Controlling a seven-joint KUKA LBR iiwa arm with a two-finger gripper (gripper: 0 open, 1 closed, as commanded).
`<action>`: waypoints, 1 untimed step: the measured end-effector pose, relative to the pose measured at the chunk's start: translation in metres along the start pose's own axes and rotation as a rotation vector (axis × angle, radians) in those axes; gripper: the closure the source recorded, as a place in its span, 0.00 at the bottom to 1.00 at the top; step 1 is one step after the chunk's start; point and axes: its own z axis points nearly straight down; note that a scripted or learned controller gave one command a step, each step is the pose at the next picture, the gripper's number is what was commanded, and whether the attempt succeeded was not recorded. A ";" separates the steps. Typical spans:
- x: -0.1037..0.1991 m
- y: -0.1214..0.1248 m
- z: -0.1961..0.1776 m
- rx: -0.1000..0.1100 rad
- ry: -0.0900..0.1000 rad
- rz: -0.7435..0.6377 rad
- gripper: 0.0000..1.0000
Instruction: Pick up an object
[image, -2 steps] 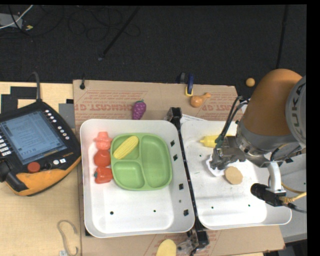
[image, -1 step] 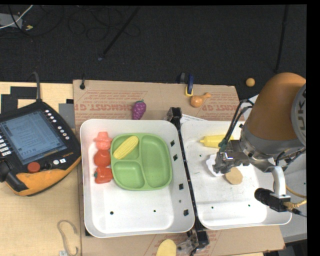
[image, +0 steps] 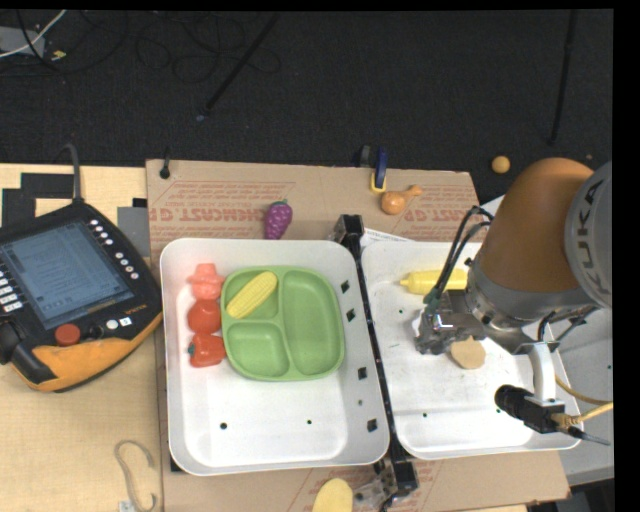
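left bin: green tray, corn, red toys | right bin: gripper low, just beside tan piece, nothing visibly between fingers, spread unclear | step: reaching to grasp | next: centre over piece, close, lift

Grey arm, orange band, black cables

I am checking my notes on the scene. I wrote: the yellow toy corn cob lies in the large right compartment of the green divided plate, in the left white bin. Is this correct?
Not quite. In the camera view, the yellow toy corn cob lies in the upper left compartment of the green divided plate, not the large right one. The plate is indeed in the left white bin.
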 end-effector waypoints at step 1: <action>-0.002 0.004 -0.019 -0.003 -0.001 0.000 1.00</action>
